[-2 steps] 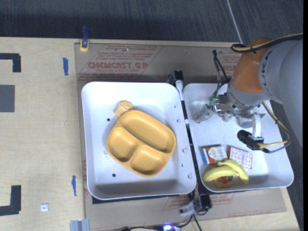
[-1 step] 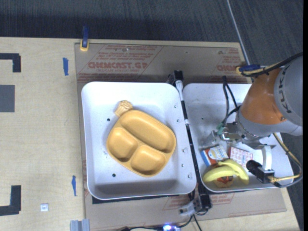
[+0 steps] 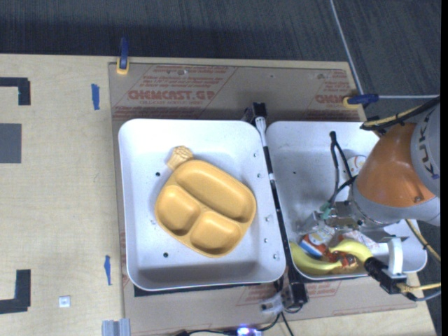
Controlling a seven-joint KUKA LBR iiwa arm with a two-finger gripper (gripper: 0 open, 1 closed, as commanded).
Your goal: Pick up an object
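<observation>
Where the right bin sloped toward its 6 o'clock wall, a small heap of objects lay: a yellow banana curved along the bottom, with a red-and-white item and some crumpled clear wrapping just above it, touching. The jaws hung directly over this heap, at about 5 o'clock within the bin, but the wrist hid them, so whether they were open or closed on anything could not be told. The grey arm with its orange band came in from 3 o'clock, black cables looping off it toward the bin's middle. A small white ring-like item sat beside the band, at the bin's 2 o'clock.

In the left bin, well apart from the heap, a yellow three-compartment tray lay tilted at the centre, a small tan object touching its 11 o'clock corner. Both bins rested on a printed cardboard sheet on the pale wooden table, which carried blue tape marks.
</observation>
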